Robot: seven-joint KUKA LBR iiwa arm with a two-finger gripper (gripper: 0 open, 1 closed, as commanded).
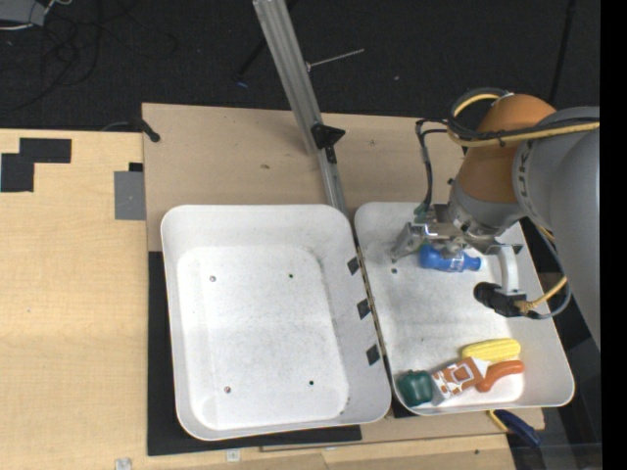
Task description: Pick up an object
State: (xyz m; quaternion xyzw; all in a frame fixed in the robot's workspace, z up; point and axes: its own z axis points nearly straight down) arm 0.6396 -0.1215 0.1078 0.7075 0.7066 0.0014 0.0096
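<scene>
A small blue plastic object (450, 259) is lying in the upper part of the right-hand shallow white bin (431, 331), in the right half of the frame, its long axis running roughly left to right across the picture; which end is which is too blurred to tell. The grey metal end effector (438, 239) is sitting right over it, touching or just above it, and whether it is wide, narrow or gripping the blue object cannot be told from this angle. The grey arm with its orange band (509, 125) is reaching in from the right edge.

Well apart, in the lower right corner of the same bin, a yellow corn-shaped toy (492, 349), an orange and white toy (477, 373) and a dark green rounded object (416, 388) are lying close together. The larger left-hand white bin (260, 321) is sitting just beside it on the pale wooden desk (69, 292). A grey aluminium rail (294, 86) is slanting down from the upper centre.
</scene>
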